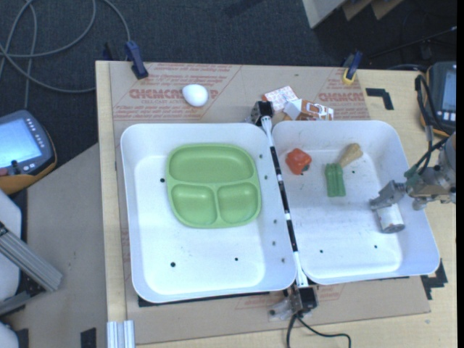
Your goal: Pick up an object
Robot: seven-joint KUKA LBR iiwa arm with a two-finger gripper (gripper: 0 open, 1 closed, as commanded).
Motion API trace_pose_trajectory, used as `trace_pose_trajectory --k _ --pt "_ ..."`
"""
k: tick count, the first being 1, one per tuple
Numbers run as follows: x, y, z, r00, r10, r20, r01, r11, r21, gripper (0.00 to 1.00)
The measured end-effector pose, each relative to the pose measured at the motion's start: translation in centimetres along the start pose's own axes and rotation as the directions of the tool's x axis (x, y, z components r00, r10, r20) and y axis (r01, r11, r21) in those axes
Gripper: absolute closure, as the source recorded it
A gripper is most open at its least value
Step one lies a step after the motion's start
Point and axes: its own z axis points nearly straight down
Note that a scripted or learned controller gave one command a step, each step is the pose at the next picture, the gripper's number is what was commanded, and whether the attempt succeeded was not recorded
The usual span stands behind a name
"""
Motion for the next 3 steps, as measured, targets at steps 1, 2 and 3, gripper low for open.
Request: trace_pose_trajectory --k 1,2,3 --pt "2.8 -0.5 12.9 1.0 0.0 0.0 0.0 1.0 -0.001 0.0" --pt "6.9 9.7 12.9 1.0 -0.002 -0.001 0.002 1.0 -0.001 0.0" --pt "8.0 16.8 13.4 1.0 -0.007 -0.007 0.008 0.997 0.075 0.0"
